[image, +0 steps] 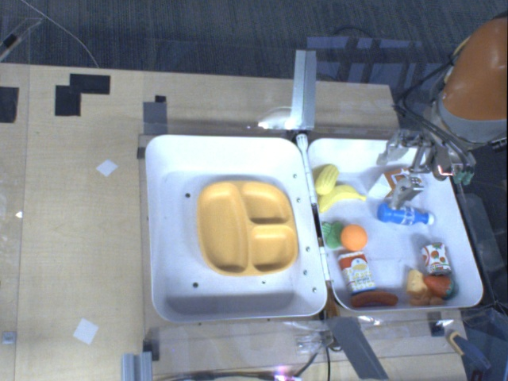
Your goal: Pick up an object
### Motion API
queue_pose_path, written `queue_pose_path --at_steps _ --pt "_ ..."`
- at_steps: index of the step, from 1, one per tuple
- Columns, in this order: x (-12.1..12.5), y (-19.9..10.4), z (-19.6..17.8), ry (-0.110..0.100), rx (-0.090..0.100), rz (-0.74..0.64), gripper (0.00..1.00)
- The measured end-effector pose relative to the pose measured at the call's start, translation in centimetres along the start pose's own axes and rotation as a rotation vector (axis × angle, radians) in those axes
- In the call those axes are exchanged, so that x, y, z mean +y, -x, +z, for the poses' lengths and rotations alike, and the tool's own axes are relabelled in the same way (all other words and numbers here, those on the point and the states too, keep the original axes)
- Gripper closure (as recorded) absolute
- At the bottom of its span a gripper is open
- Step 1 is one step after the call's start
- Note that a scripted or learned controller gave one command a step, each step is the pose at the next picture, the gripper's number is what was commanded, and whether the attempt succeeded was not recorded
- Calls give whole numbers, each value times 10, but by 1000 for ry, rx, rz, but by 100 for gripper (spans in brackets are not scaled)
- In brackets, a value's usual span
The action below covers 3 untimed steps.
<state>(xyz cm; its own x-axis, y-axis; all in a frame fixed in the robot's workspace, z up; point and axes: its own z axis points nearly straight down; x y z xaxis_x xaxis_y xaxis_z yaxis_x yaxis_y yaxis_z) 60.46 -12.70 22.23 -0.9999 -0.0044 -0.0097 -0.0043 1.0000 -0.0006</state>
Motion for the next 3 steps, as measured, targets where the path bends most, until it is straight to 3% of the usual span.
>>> queue_pose_path --at_steps 1,2,3 --pt "-20 -41 110 2 11 59 0" --pt "-56 -48 112 -1 0 260 0" --pt "-77 -70 132 -1 -5 435 0"
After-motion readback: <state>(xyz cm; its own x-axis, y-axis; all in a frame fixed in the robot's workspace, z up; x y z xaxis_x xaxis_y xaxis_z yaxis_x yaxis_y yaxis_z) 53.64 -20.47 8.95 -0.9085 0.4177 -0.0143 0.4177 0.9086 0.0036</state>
